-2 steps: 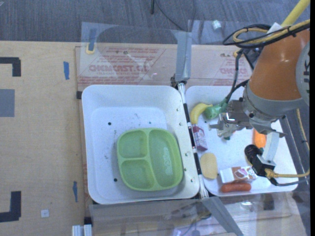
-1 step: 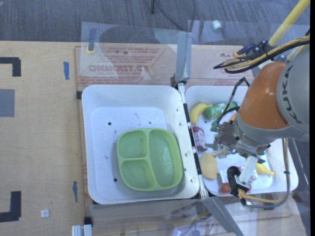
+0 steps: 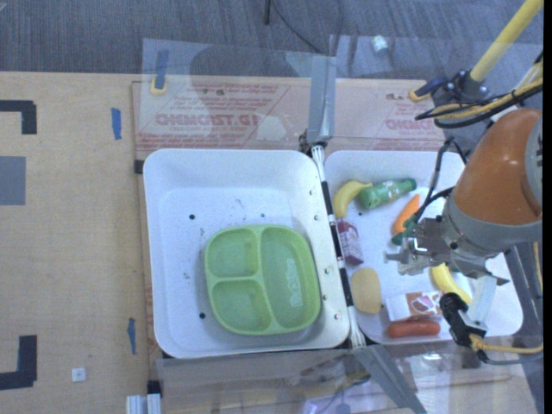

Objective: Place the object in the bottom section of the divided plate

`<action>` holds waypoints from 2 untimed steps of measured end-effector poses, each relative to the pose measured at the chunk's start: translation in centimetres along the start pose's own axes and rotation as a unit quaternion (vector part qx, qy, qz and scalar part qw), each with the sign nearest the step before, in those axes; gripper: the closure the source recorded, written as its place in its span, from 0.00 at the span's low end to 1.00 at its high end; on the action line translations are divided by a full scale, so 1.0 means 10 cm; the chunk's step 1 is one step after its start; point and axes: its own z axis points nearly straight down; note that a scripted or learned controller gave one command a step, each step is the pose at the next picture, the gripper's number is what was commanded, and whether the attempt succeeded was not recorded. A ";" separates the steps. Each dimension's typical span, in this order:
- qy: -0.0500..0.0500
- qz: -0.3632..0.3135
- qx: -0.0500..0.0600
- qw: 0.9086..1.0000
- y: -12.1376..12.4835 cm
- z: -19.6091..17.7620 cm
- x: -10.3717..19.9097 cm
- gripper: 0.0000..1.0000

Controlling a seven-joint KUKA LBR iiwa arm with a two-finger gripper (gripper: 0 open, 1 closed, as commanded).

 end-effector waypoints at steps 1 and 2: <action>-0.001 -0.050 -0.002 0.999 0.16 0.00 0.68 1.00; 0.000 0.077 0.001 0.997 -0.09 0.00 0.60 1.00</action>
